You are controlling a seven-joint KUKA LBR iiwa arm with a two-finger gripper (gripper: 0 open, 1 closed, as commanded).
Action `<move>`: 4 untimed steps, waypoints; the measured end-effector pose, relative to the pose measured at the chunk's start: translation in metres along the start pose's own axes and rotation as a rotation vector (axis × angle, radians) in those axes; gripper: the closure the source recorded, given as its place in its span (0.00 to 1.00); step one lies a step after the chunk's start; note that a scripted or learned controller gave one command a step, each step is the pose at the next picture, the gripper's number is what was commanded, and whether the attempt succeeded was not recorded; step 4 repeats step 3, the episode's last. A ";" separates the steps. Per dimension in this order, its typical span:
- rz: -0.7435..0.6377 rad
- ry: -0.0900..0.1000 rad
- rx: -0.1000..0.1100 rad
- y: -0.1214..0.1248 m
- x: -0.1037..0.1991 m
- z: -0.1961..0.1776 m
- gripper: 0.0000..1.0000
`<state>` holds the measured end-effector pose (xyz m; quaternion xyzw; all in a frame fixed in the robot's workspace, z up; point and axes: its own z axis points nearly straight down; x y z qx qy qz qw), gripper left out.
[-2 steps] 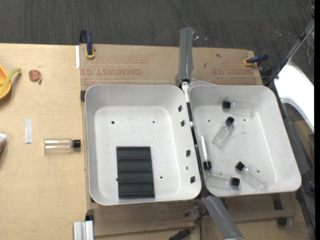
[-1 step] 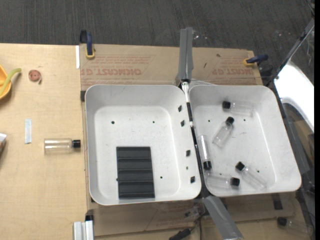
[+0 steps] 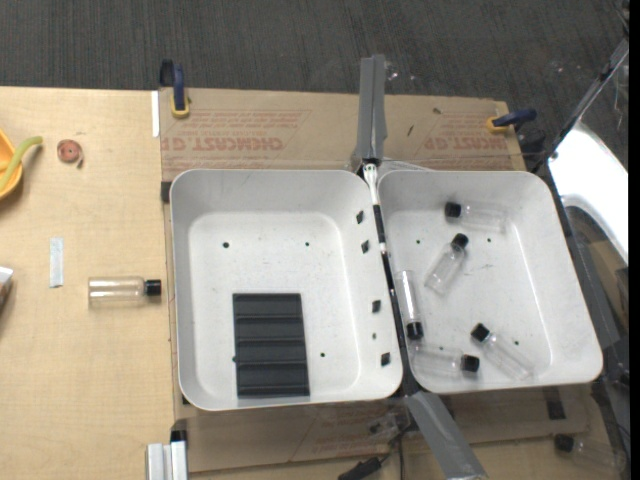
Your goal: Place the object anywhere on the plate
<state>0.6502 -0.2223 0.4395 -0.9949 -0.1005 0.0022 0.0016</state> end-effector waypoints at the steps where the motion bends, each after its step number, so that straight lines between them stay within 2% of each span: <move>1: -0.003 0.001 -0.002 0.000 0.002 0.000 0.00; 2: -0.008 0.000 -0.001 -0.014 -0.069 0.000 0.00; 3: -0.035 0.000 -0.003 -0.019 -0.002 0.021 0.00; 4: -0.035 0.000 -0.003 -0.019 -0.002 0.021 0.00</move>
